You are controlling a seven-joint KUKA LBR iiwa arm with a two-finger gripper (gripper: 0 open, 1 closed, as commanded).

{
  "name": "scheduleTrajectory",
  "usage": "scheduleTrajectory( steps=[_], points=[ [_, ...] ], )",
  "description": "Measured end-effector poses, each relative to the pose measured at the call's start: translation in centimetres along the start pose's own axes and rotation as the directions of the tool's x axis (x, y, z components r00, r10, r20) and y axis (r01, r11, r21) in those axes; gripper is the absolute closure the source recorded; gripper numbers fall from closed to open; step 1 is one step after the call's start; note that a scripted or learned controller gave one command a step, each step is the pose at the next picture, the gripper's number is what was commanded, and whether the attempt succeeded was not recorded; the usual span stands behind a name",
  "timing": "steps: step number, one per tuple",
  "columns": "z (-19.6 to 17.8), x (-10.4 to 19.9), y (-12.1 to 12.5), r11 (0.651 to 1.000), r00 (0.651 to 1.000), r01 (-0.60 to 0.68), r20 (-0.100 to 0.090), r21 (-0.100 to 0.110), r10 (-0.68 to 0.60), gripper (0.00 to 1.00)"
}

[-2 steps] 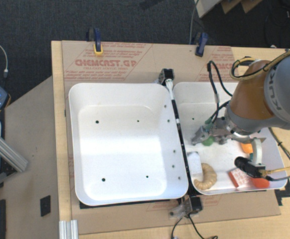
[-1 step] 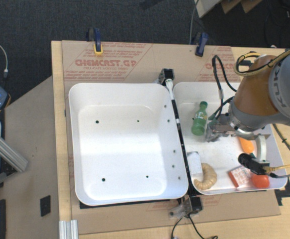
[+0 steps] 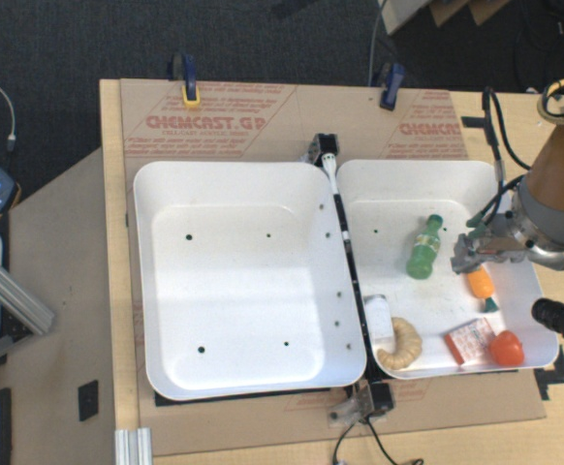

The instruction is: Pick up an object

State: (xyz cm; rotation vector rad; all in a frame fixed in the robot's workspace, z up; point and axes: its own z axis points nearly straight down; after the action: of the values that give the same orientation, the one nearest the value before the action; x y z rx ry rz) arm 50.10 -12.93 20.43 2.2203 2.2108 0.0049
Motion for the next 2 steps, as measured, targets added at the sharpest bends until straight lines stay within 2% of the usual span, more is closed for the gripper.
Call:
scheduleTrajectory(
  steps=[1, 2],
  points=[
    [0.6, 0.2, 0.0, 1.0, 1.0, 0.004, -0.003, 0.007, -0.004, 0.0],
    [9.7, 0.3, 5.9, 1.0, 1.0, 0.007, -0.003, 0.01, -0.007, 0.0]
  ],
)
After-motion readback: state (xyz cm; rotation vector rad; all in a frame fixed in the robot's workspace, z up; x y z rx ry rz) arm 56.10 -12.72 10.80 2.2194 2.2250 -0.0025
